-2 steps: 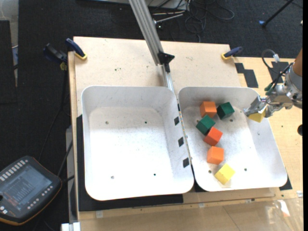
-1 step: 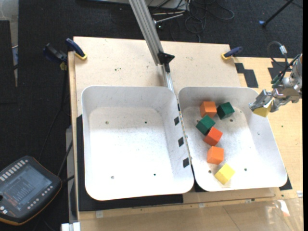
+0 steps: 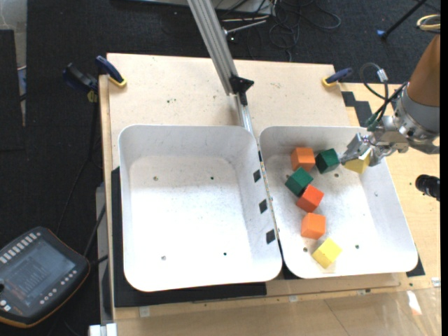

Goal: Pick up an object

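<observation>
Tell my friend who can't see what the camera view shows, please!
A grey robot arm's claw reaches in from the right and grips a small yellow block over the right white bin. Six more blocks lie in that bin: two orange, two dark green, one red and one yellow. The left white bin sits beside it.

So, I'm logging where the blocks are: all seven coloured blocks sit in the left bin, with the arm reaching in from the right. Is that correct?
Not quite. The camera view shows the blocks, including the orange block, green block and yellow block, in the right bin, not the left bin. The arm does reach in from the right.
</observation>
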Motion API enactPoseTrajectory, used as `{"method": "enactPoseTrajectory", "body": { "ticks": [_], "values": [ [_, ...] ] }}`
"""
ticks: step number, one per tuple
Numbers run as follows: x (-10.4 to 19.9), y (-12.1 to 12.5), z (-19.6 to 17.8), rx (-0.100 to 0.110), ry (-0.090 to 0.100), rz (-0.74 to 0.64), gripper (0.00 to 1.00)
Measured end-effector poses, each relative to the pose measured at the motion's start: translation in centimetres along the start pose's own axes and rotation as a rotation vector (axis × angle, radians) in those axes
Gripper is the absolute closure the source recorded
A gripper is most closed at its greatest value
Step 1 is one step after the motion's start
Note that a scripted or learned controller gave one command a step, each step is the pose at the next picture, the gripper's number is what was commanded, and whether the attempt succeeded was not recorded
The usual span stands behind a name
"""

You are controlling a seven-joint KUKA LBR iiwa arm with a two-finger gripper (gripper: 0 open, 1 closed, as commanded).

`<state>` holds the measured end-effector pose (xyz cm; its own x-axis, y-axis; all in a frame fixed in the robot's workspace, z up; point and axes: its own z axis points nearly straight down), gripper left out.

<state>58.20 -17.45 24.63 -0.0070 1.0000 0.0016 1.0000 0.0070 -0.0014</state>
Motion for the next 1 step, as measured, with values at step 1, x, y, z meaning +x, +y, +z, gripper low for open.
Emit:
{"method": "enactPoseTrajectory", "body": {
  "ticks": [1],
  "values": [
    [6.34, 0.04, -0.3, 0.0, 0.001, -0.002, 1.0]
  ]
}}
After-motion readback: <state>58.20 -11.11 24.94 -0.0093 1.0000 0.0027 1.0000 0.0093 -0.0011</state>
